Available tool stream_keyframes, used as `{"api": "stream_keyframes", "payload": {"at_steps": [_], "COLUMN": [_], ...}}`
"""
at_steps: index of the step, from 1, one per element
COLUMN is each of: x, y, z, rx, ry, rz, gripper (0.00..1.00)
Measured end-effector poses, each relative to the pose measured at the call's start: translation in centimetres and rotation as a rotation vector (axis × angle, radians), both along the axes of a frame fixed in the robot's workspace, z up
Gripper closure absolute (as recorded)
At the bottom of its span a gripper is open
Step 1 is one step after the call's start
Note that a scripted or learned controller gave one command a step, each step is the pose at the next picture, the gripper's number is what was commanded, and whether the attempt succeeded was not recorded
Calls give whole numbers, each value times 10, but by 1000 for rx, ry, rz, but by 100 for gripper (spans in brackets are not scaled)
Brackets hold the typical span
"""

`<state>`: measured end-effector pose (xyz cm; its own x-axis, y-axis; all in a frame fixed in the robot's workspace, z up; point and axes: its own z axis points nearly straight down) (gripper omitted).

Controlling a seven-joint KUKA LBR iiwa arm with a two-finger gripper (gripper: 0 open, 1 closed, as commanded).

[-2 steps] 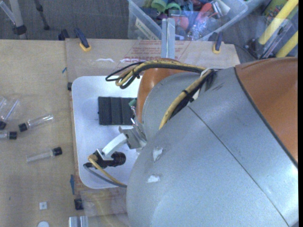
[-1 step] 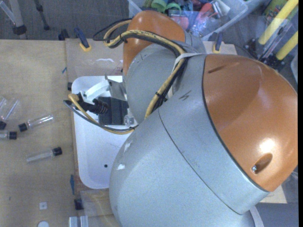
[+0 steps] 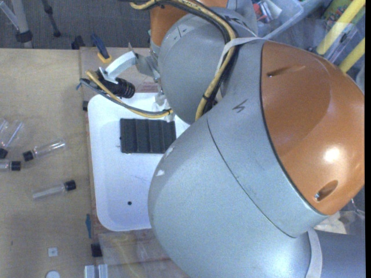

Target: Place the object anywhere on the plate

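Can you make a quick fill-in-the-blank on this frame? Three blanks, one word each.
1. The dark ribbed rectangular object lies inside the white ____.
2. The arm has a grey body and an ____ band.
3. The clear vials with black caps lie on the bench to the ____ of the bin in the camera view.

Missing words: bin; orange; left

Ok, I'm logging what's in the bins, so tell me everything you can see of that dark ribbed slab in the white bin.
The dark ribbed slab is a flat, near-black rectangle, matte, perhaps rubber or plastic, with parallel grooves that split it into several strips. It lies flat on the floor of the white bin, toward the bin's far end, its long side roughly across the bin. Its right end sits next to the big grey arm. A yellow and black cable hangs just beyond it. Nothing visibly rests on it.
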<state>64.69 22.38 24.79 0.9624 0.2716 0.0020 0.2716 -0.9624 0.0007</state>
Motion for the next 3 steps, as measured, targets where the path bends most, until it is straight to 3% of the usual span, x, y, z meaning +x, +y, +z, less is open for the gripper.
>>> {"api": "stream_keyframes", "payload": {"at_steps": [1, 2, 3], "x": [-63, -45, -2], "y": [1, 0, 2], "z": [-158, -163, -135], "rx": [0, -1, -1], "ry": [4, 16, 6], "rz": [-62, 264, 863], "gripper": [100, 100, 100]}}
